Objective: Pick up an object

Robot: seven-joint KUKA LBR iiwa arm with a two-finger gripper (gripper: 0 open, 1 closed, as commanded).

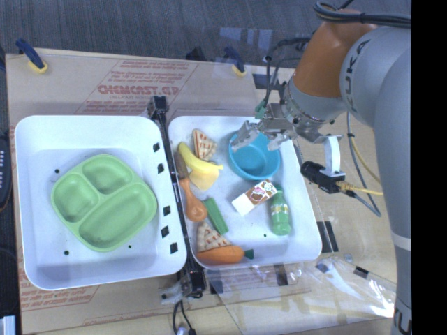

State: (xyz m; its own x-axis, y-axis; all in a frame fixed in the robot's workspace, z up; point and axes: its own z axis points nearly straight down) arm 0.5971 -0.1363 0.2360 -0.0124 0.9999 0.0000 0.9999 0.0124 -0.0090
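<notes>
Glossy plastic blue bowl (pixel 254 160), matt green plate (pixel 103 201), smooth white bins (pixel 28 187)

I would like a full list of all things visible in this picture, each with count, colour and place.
Bins: two, white, side by side on bench.
Divided plate: one, green, left bin.
Bowl: one, blue, right bin, far side.
Banana: one, yellow, right bin.
Carrots: two, orange, right bin, left and near edges.
Bottle: one, green, right bin.
Small carton: one, white and brown, beside bottle.
Clamps: two, blue and yellow, bench's far edge.
Arm: one, grey with orange band.
End effector: one, above the bowl.
</notes>
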